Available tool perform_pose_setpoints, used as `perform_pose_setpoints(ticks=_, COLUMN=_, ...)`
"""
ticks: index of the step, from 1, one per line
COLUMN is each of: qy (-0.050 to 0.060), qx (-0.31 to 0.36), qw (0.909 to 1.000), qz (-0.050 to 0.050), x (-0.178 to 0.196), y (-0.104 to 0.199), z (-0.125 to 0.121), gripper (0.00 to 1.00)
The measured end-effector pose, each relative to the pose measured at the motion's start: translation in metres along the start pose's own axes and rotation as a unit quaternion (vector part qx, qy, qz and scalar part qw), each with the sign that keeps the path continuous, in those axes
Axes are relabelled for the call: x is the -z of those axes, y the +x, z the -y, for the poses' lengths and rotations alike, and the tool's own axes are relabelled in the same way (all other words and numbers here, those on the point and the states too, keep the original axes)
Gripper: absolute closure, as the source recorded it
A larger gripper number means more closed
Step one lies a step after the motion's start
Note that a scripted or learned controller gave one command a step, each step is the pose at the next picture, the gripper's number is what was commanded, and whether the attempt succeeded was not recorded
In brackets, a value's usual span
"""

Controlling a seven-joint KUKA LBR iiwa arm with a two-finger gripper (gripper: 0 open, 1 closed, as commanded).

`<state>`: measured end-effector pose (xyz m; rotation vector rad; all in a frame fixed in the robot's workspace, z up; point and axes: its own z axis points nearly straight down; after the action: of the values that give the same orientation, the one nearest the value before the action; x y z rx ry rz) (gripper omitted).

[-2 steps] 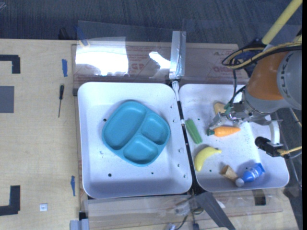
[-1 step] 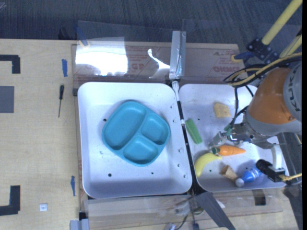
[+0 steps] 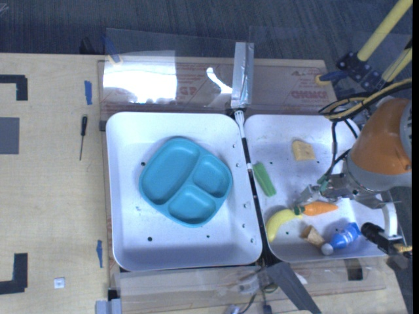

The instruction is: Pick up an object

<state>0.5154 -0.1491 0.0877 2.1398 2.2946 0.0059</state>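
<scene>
The grey arm w/ the orange band [image 3: 386,139] hangs over the right edge of the right-hand shallow white bin [image 3: 281,126], and its two-finger gripper [image 3: 319,190] sits low, just above the small orange carrot-shaped toy [image 3: 319,208]. Can't tell how far the tool is open or whether it has hold of anything; the tip is too small and cluttered to read.

The carrot looks like the target, lying toward the bin's near edge. Just beside it: a yellow banana-shaped toy [image 3: 280,221] to the left, a tan cork-like block [image 3: 313,233] and a blue-and-white plastic bottle [image 3: 343,236] nearer the front-right corner. A green oblong piece [image 3: 264,178] lies by the left wall, a tan cracker-like chunk [image 3: 302,150] toward the back. The left-hand white bin [image 3: 124,136] carries a blue three-compartment plastic plate [image 3: 186,180].

To do this well, I'd say: centre over the carrot's thick middle, fingers across its short axis, come straight down so neighbours aren't nudged, close fully before lifting.
</scene>
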Motion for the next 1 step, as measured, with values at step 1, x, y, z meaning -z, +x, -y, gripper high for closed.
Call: perform_pose_setpoints(ticks=1, qy=-0.001, qx=-0.02, qw=0.9998, qz=0.0, x=0.0001, y=0.0017, z=0.0337, gripper=0.0)
